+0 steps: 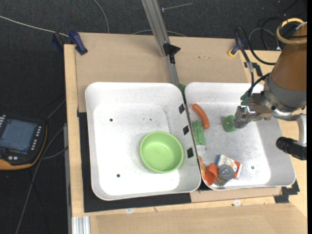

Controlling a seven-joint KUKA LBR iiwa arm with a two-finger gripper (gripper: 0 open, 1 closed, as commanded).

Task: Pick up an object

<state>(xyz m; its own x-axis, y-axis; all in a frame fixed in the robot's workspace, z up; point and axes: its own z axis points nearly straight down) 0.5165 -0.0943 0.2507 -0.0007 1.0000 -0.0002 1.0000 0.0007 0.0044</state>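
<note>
Starting low in the frame, I see a green bowl (162, 151) in the left bin (97, 106). Higher right, my gripper (240, 119) sits touching the green object (228, 124) at its left; fingers' state unclear.

— Any writing you can read in this one?
— None. The packet (228, 166) at the lower right of the frame, in the right bin (263, 145), has red, white and blue print, but it is too small and blurred to make out a word
— What about the pendant (18, 141) at the left edge?
— Its screen glows, yet nothing on it can be read
— And the bins, the bench?
— The black marks on the divider (185, 130) between the bins, near the middle of the frame, are plain patches, not letters. No labels, brands or numbers can be read anywhere
</note>
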